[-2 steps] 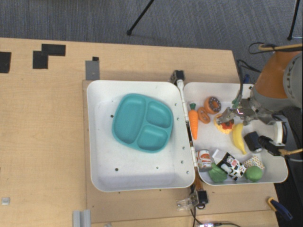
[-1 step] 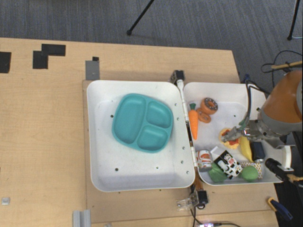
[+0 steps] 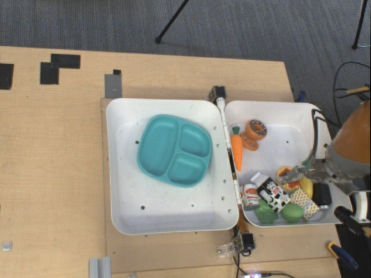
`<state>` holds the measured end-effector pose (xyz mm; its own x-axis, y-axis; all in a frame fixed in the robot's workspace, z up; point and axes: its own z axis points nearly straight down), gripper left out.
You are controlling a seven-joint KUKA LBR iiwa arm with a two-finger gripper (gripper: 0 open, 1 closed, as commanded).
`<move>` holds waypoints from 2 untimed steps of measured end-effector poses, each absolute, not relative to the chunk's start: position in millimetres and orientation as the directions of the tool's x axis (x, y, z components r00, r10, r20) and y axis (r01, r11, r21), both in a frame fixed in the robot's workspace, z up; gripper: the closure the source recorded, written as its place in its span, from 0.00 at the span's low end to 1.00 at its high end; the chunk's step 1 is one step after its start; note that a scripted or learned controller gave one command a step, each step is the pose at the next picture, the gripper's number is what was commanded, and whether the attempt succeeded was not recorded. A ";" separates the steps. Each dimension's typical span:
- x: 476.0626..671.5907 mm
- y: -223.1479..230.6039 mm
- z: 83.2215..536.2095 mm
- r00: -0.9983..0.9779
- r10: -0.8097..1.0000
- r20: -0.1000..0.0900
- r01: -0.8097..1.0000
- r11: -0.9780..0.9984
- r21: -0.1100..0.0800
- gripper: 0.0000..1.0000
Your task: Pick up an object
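End effector: the two-finger end effector [image 3: 297,175] sits low over the right white bin [image 3: 290,123], at that bin's lower right part, below the grey arm with the orange band [image 3: 353,141]; whether it is released or clenched cannot be told, and nothing is seen between its parts
Pile under the end effector: a yellow rounded toy [image 3: 306,187], a black-and-white patterned block [image 3: 273,193], a checked tan packet [image 3: 302,200], a light green rounded toy [image 3: 291,212] and a darker green toy [image 3: 265,213] lie crowded together just beside and below it
Left of the end effector: a small red-and-white can [image 3: 250,193] lies near the pile's left edge
Up and left of the end effector: an orange plastic carrot with a green top [image 3: 236,149] lies along the bin's left wall, and an orange spool-shaped toy [image 3: 254,133] lies just beside it
Far left of the end effector: a teal divided plate [image 3: 174,149] rests in the left white bin [image 3: 124,213], well apart
Support: both bins sit side by side on the light wooden desk [image 3: 52,172]
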<state>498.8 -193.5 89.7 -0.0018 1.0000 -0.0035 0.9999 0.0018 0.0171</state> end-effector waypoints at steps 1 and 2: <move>501.4 -192.4 102.1 -0.003 1.000 -0.002 1.000 0.003 0.022 1.00; 487.9 -106.5 174.0 -0.005 1.000 0.000 1.000 0.005 0.004 1.00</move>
